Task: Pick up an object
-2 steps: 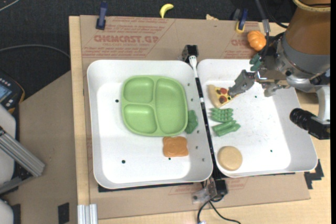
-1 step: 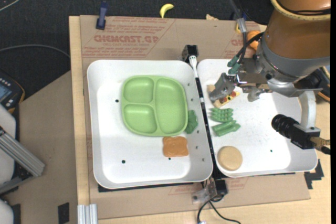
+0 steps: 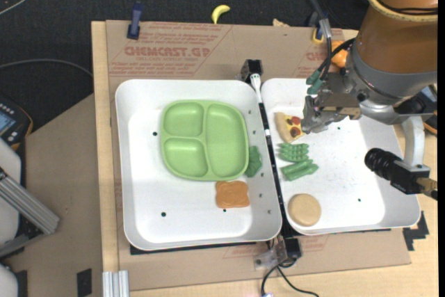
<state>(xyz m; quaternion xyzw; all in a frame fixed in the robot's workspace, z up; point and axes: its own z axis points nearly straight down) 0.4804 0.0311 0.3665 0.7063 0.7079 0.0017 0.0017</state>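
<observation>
Hovering over the right bin [image 3: 389, 215], end effector [image 3: 311, 123] just beside the pizza slice [image 3: 287, 126]; grip state cannot be told; slice looks light, stiff, flat; take it across its edges.

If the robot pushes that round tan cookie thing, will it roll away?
Probably not. The cookie lies flat in the right bin, so it would likely slide, not roll. It looks like a solid toy, so probably stiff and light. Its low, rounded edge might slip from the jaws.
</observation>
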